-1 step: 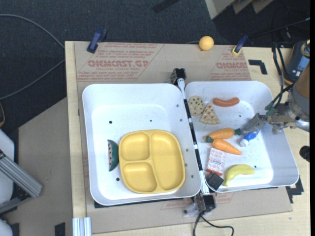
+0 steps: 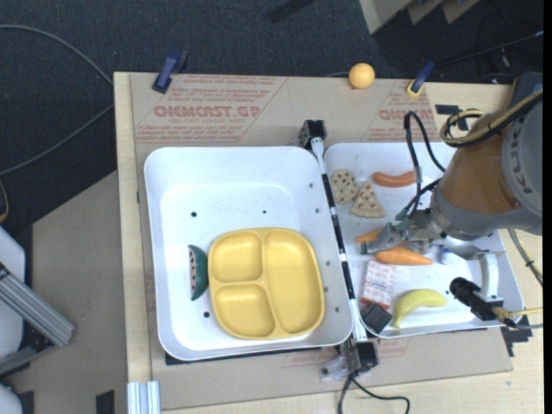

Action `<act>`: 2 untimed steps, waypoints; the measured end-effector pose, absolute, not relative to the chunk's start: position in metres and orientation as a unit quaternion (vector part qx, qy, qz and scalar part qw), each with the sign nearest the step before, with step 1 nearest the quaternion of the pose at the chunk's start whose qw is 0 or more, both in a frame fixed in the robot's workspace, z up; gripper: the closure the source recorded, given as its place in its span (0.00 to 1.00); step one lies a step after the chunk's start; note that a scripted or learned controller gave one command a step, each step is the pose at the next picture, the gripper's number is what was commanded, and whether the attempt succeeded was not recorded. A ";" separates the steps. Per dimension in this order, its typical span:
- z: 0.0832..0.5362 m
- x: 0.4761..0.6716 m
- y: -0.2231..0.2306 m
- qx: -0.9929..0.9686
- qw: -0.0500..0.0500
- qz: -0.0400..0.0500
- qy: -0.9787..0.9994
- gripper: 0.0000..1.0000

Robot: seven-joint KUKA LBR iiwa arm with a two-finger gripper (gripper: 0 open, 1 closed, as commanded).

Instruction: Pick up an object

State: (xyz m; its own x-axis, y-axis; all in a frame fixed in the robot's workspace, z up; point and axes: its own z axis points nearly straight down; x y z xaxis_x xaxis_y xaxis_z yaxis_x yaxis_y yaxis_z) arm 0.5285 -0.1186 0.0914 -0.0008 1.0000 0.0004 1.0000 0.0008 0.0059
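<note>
Camera view has the hand [image 2: 405, 234] low in the right bin [image 2: 509, 270], right over the toy carrot [image 2: 404, 256], and whether its grip is apart or together I cannot tell. The carrot lies flat, near the banana [image 2: 417, 303] and a red-and-white packet [image 2: 378, 283]. It looks like hollow plastic: light, stiff, smooth, likely to squirt out of a pinch. I'd take it across the thick middle, not the tapered tip. Yellow tray [image 2: 263, 280] sits in the left bin [image 2: 172, 231].
</note>
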 end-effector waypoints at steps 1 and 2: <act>0.088 0.547 -0.099 0.708 0.005 0.003 0.707 0.00; 0.085 0.574 -0.112 0.707 0.001 0.000 0.707 0.00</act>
